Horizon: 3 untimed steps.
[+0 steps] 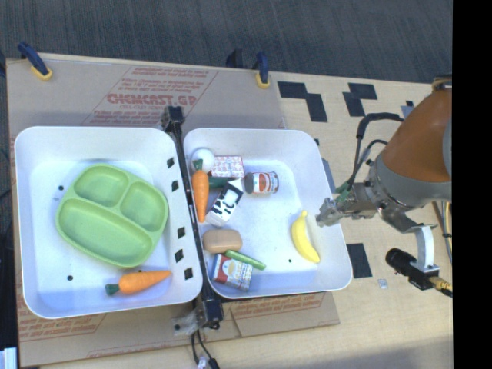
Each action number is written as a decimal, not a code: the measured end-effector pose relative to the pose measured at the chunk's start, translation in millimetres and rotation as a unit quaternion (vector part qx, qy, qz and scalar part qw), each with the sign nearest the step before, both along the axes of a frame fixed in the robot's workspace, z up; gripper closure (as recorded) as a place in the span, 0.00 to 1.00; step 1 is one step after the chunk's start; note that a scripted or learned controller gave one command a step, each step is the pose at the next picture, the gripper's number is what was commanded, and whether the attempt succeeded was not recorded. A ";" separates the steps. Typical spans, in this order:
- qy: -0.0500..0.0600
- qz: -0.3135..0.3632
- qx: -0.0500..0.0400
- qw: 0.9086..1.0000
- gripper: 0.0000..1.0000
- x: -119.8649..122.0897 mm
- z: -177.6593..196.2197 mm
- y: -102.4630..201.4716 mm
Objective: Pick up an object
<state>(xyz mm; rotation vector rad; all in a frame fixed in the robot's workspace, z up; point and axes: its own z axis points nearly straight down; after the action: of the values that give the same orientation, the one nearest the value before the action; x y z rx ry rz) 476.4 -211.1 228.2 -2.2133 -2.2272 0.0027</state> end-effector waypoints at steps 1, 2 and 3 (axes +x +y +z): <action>-0.002 0.000 -0.001 1.000 1.00 1.2 34.1 11.9; -0.001 0.000 0.000 1.000 1.00 0.6 5.4 15.8; -0.003 0.000 -0.001 1.000 1.00 1.2 21.1 15.4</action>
<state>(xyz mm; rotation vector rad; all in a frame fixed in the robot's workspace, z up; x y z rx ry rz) 477.6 -195.7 249.2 -2.2170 -2.2296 -0.0016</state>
